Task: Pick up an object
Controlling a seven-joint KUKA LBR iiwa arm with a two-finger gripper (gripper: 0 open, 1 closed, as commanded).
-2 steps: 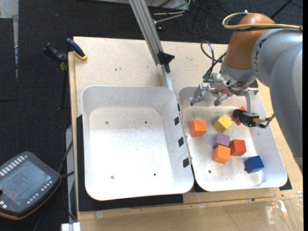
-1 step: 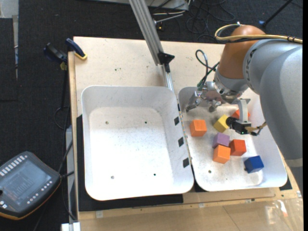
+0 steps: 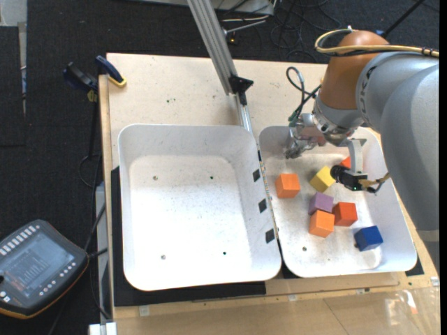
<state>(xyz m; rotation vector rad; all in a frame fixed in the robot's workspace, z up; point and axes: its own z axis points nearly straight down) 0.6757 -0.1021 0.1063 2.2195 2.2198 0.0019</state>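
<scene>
Several coloured blocks lie in the right bin (image 3: 391, 257): an orange cube (image 3: 287, 185), a yellow one (image 3: 322, 179), a purple one (image 3: 323, 202), a second orange cube (image 3: 321, 222), a red-orange cube (image 3: 346, 213) and a blue one (image 3: 368, 238). A small red piece (image 3: 346, 162) peeks out beside the arm's cable. My gripper (image 3: 295, 147) is low over the far left part of the right bin, just beyond the orange cube and left of the yellow one. I see no block in it. The wrist hides the bin's far end.
The left bin (image 3: 140, 145) sits beside the right one, their rims meeting in the middle. A slanted metal post (image 3: 213, 37) rises behind the bins. A blue and yellow clamp (image 3: 105, 72) is at the bench's far left corner. A teach pendant (image 3: 35, 267) lies on the floor to the left.
</scene>
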